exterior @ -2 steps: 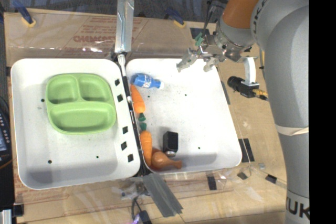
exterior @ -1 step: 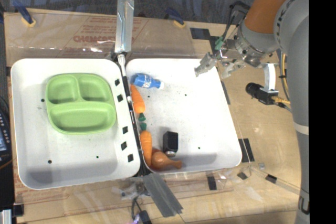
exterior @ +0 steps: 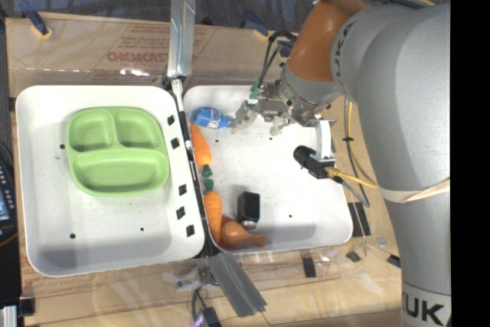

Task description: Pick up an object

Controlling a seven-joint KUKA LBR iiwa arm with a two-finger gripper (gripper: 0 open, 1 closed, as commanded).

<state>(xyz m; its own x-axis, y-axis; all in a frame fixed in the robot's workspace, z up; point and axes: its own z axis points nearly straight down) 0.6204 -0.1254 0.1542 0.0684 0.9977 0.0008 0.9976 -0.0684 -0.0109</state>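
In the right bin (exterior: 306, 230), a small blue object (exterior: 208, 118) lies near the far left corner. An orange carrot (exterior: 201, 147) lies along the left wall, and a second carrot (exterior: 213, 206) is further forward. A black block (exterior: 248, 207) stands next to it. An orange-brown pear-shaped piece (exterior: 240, 235) rests at the front wall. My gripper (exterior: 258, 121) hangs over the far part of this bin, just right of the blue object. It is open, with nothing between its fingers.
The left bin (exterior: 46, 241) holds a green divided plate (exterior: 119, 149). A metal divider (exterior: 182, 34) runs between the bins. The grey arm (exterior: 390, 88) covers the right bin's right side, with a black fitting (exterior: 310, 159) and cables beside it.
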